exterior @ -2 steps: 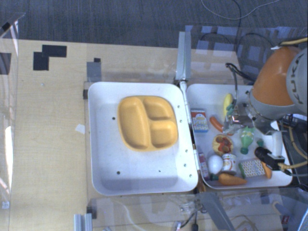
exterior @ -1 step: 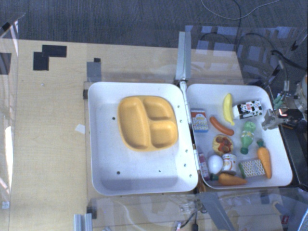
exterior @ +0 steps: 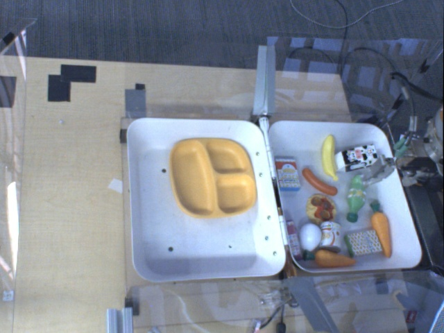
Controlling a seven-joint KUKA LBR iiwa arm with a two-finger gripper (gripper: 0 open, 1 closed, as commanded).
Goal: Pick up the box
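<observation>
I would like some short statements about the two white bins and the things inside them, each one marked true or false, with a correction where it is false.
1. The yellow plastic tray with three compartments lies in the left white bin. True.
2. The small red and blue box lies inside the yellow tray. False: it lies in the right white bin, by the wall next to the left bin.
3. The yellow banana is in the right bin. True.
4. The white egg sits at the far edge of the right bin. False: it sits near the front edge.
5. The gripper is over the left bin. False: it is at the right bin's right side.
</observation>
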